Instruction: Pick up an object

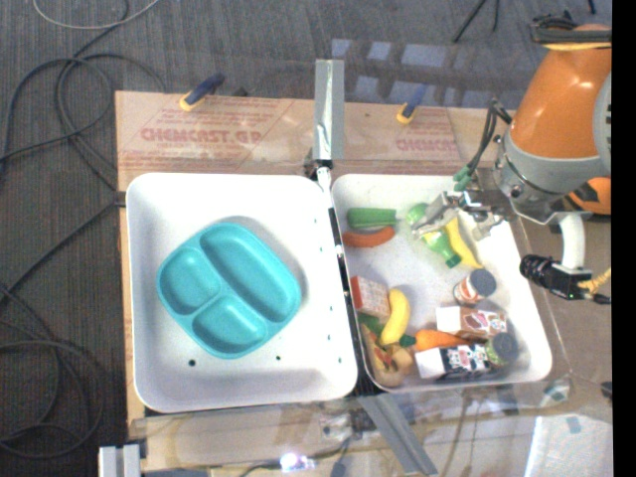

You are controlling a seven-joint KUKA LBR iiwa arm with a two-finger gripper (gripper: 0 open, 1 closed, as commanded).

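Observation:
My gripper (455,213) hangs over the upper right part of the right bin (542,351). Directly beneath it lie a yellow banana-shaped piece (463,245) and a small green piece (439,242); nothing is visibly lifted. To its left rest a green vegetable (373,216) and a red-orange pepper (370,237). A second yellow banana (397,316) lies lower in the bin.
The right bin's lower half is crowded: a small can (476,286), an orange carrot (438,339), little cartons (483,321), a black-and-white box (462,362) and a reddish packet (370,294). The left bin (149,366) holds a turquoise divided plate (231,288).

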